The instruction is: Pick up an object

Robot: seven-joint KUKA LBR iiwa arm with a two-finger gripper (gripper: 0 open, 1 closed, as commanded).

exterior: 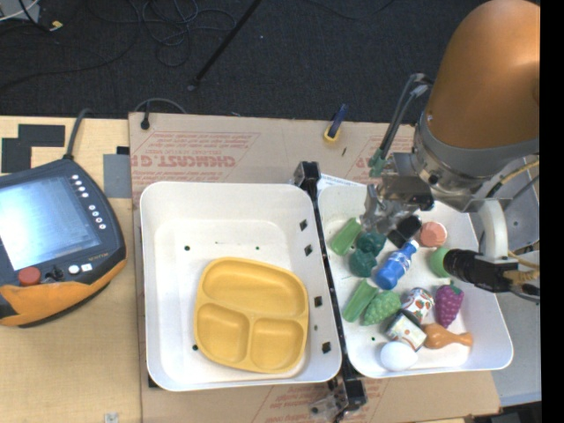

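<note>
My gripper hangs low over the back left part of the right bin. Directly under it lie a dark teal toy and a light green block; I cannot see whether it touches either. A small black piece and a blue bottle lie just to its right. Further right are a salmon ball, a green round toy and purple grapes. Toward the front lie a green vegetable, a bumpy green piece, a white egg and an orange drumstick.
A yellow compartment plate lies in the left bin. A black divider runs between the bins. A teach pendant rests on the bench at the left. A small blue and yellow tool lies behind the bins.
</note>
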